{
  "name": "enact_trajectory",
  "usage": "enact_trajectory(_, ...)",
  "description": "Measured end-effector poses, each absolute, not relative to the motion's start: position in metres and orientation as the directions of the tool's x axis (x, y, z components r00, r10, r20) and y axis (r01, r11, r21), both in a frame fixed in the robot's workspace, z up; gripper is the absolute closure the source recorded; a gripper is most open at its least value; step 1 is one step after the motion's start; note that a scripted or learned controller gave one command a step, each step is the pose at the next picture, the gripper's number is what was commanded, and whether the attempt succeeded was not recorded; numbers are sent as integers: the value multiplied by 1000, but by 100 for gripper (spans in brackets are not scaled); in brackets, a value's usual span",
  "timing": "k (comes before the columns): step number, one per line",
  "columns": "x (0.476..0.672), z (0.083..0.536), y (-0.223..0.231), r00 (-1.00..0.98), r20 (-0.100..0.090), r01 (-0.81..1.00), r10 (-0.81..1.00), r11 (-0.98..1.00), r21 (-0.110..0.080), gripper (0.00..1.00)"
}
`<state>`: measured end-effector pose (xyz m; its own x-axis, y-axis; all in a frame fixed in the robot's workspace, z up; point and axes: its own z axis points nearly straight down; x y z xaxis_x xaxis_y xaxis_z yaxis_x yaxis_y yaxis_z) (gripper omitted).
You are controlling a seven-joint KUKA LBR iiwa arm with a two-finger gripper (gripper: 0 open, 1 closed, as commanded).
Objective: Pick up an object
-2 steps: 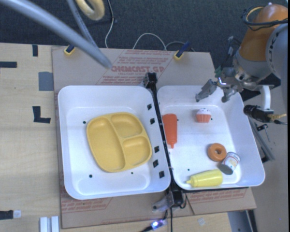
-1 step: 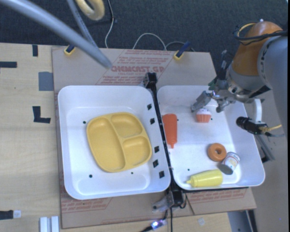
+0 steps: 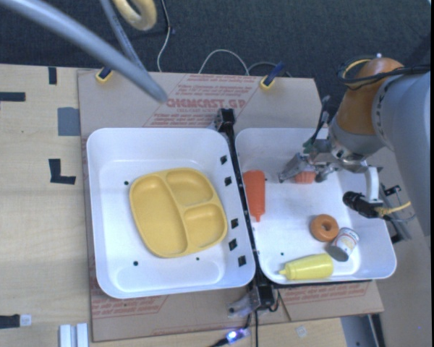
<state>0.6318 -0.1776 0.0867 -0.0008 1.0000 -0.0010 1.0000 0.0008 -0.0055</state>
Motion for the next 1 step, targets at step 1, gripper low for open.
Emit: enact_trajectory(1,633,100,-176,-3,-1,1000,1000,3,-2,100)
